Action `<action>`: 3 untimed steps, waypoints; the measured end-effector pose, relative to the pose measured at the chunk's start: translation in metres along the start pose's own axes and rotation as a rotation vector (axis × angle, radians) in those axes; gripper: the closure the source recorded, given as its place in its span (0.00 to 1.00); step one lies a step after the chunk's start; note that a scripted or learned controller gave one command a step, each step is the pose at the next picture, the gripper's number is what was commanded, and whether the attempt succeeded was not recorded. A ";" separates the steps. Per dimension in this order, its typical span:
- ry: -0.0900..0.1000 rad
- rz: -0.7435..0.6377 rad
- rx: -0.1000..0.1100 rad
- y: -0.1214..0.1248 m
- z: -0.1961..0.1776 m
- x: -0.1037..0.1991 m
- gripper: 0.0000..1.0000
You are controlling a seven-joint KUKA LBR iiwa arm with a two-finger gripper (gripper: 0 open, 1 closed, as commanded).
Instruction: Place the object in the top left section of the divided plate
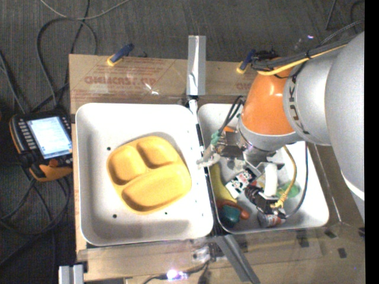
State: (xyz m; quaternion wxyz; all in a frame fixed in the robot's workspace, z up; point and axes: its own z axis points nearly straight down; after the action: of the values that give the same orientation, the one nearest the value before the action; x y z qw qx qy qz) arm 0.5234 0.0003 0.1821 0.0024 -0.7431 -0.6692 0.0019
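Note:
A yellow divided plate (149, 171) lies tilted in the left white bin (95, 218). It has two small sections at its upper side and one large section below, and all three are bare. My gripper (256, 183) hangs low in the right bin (317, 209), under the orange wrist band, among a heap of small objects. A yellow banana-shaped piece (220, 186) lies just left of it. A red-orange piece (228, 209) and a teal piece (244, 215) sit below. The wrist hides what lies directly under the gripper.
The grey arm (331, 93) covers the upper right of the right bin. A green item (291, 190) and dark bits (267, 218) lie at that bin's lower right. A tablet (46, 136) rests left of the bench. The bins' shared walls (201, 158) separate plate and gripper.

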 end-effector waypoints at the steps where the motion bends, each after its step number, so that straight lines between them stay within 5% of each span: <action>1: 0.000 0.000 0.000 0.000 0.000 0.000 0.00; 3: 0.000 0.000 0.000 0.000 0.000 0.000 0.00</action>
State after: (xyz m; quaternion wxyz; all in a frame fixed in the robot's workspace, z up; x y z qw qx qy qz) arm 0.5234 0.0003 0.1821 0.0024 -0.7431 -0.6692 0.0019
